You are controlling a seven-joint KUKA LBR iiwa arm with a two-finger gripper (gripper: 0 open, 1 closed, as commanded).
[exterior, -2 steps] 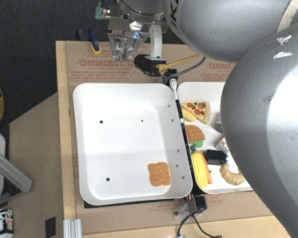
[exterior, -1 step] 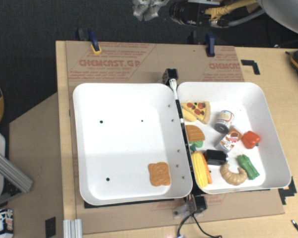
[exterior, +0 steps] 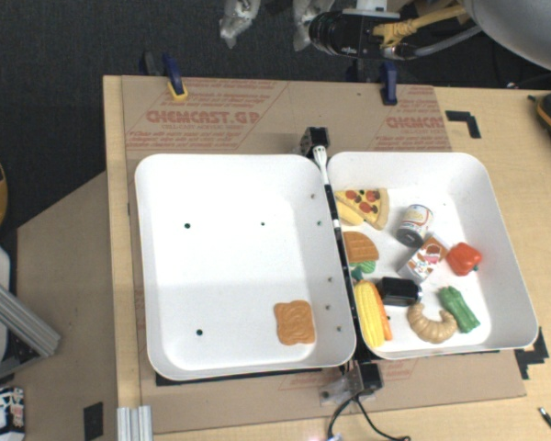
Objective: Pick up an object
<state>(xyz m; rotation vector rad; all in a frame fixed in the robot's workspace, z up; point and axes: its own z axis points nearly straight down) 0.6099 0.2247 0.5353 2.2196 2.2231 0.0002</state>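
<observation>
Toys (exterior: 413, 265) crowd the right bin (exterior: 496, 246) on the cardboard-covered bench (exterior: 257, 108).

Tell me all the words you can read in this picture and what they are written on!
"CHEMCAST GP" in red letters, on the brown paper-covered sheet under the bins.
The same red print repeats at the sheet's right, but it is too faint to read fully.
The small silver can with a label: print too small to read.
The small red and white carton: print too blurred to read.

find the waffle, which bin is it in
The waffle lies in the left bin, near its front right corner, apart from the toys in the right bin.
</observation>
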